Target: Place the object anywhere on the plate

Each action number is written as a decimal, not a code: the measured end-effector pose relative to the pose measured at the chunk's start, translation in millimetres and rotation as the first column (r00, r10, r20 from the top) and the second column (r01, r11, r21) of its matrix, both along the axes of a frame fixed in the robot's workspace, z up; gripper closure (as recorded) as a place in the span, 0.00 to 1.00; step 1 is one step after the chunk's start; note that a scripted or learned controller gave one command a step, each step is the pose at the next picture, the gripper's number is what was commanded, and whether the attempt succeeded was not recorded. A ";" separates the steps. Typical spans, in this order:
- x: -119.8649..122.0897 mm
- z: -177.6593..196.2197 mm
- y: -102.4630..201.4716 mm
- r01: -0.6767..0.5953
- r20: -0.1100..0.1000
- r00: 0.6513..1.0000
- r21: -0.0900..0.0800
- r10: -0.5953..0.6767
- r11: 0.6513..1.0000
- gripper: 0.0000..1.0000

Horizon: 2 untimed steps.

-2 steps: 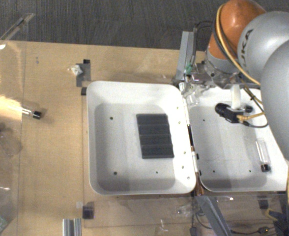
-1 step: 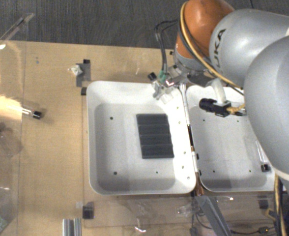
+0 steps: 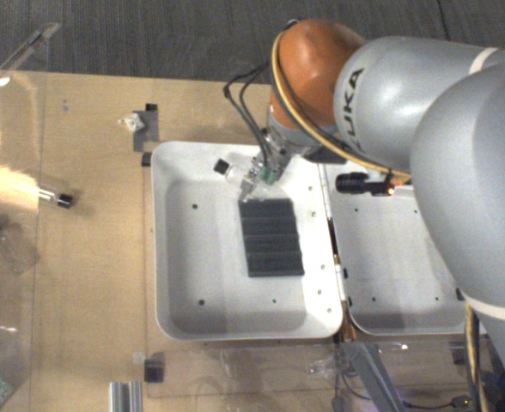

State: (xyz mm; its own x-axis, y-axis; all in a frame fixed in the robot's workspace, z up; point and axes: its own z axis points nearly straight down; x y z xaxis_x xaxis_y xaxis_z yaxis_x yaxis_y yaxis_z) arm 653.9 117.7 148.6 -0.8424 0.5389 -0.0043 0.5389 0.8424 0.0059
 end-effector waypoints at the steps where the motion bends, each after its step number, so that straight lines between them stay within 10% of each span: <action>1: -15.4 -5.7 63.8 -0.540 0.002 0.842 -0.003 0.540 0.842 1.00; 2: 15.9 26.0 114.0 -0.710 0.006 0.704 -0.006 0.710 0.704 1.00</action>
